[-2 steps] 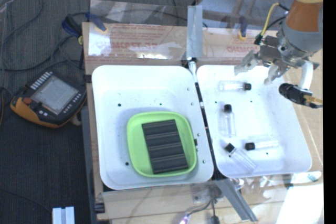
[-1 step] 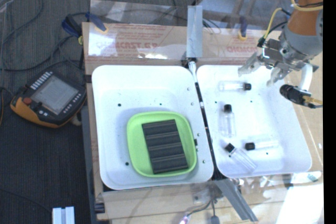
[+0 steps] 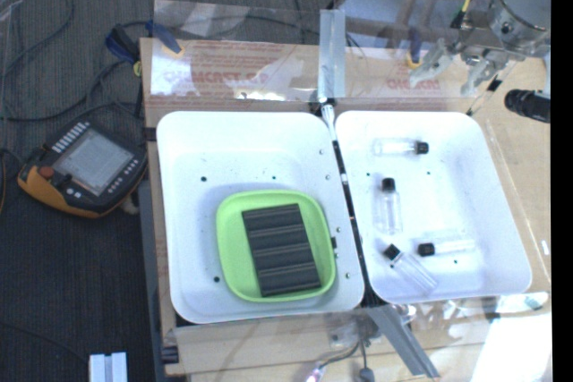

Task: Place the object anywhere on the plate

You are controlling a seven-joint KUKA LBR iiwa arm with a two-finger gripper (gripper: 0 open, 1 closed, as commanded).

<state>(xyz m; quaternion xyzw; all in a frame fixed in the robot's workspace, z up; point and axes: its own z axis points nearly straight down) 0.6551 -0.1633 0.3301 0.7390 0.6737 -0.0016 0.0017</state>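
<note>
Green plate [image 3: 228, 219] w/ dark block [image 3: 281, 250] in left bin [image 3: 179, 157]; 4 vials [image 3: 388, 203] right; gripper [image 3: 466, 67] open, empty.

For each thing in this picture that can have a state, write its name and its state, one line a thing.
Gripper: raised behind the right bin, open, holding nothing.
Plate: flat in the left bin, bearing a dark ridged block.
Block: lying on the plate.
Four vials: capped, lying on their sides in the right bin, apart from each other.
Pendant: on the floor, screen up.
</note>
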